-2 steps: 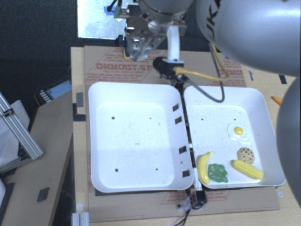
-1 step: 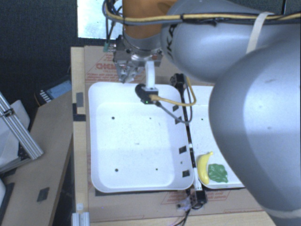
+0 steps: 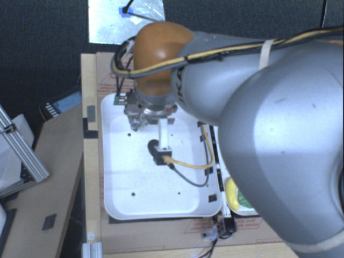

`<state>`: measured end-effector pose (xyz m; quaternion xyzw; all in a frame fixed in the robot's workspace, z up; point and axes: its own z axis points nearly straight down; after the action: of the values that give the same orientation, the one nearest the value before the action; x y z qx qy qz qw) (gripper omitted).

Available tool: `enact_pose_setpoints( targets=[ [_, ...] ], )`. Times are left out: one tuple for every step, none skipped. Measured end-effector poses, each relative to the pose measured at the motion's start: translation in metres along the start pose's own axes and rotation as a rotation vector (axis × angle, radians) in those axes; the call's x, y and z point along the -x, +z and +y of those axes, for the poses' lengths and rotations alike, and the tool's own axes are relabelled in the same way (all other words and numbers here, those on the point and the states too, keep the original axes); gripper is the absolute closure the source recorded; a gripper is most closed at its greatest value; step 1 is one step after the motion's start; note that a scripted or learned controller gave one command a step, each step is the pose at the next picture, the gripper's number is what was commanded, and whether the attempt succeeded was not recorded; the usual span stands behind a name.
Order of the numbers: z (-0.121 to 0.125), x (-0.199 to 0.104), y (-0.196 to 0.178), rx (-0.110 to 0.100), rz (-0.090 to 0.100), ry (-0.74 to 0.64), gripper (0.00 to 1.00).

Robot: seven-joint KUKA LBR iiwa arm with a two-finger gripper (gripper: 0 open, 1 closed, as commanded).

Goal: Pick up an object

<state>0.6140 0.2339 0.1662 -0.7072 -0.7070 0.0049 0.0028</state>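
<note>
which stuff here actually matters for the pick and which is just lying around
Part of the job:
- hand, over the far end of the left bin
- yellow object just right of that bin, the one likely pick candidate in sight, partly hidden by the arm

Just lying about:
- shiny sheet behind the bench
- metal rail at left
- brown board beside the bench

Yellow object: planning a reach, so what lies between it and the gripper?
In the camera view, bare floor of the left bin, then the two bins' rims.
</note>
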Motion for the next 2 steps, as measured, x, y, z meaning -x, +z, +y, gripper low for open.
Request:
enact_pose_setpoints(
  targets=[
    [-0.006, 0.000, 0.081, 0.007, 0.002, 0.001, 1.00],
    [-0.004, 0.000, -0.089, 0.025, 0.008, -0.003, 1.00]
  ],
)
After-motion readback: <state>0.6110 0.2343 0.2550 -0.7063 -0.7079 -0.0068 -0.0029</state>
